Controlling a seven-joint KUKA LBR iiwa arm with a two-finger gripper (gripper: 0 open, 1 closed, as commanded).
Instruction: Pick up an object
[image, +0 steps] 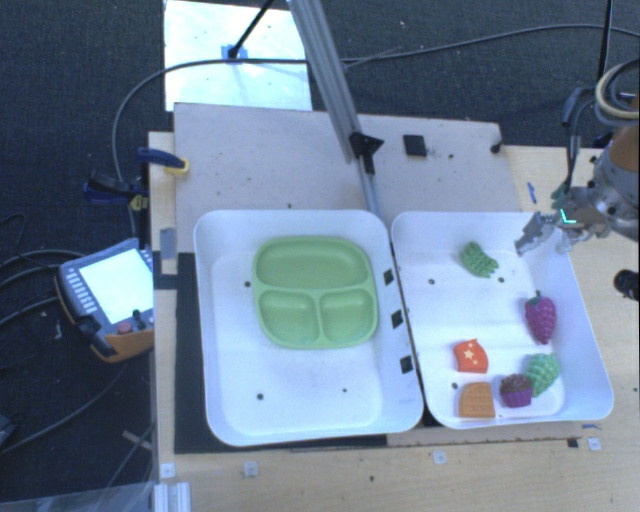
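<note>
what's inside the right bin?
In the right bin: green toy, purple grapes, red piece, orange piece, small purple toy touching another green toy. Nothing visibly hidden.

**Bench Layout: Two Bins and Contents**

Two bins sit side by side on the bench, their inner rims touching. The left bin contains one divided plate, placed toward the rear centre. The right bin contains six items. A leafy toy lies alone near the rear centre. A grape bunch lies against the right wall, midway back. At the front, a star-marked wedge lies just behind a bread-like piece. To their right, a small berry piece touches a broccoli-like piece. The gripper sits over the rear right corner of the right bin. A handheld pendant lies off the bench, left of the left bin.
</note>
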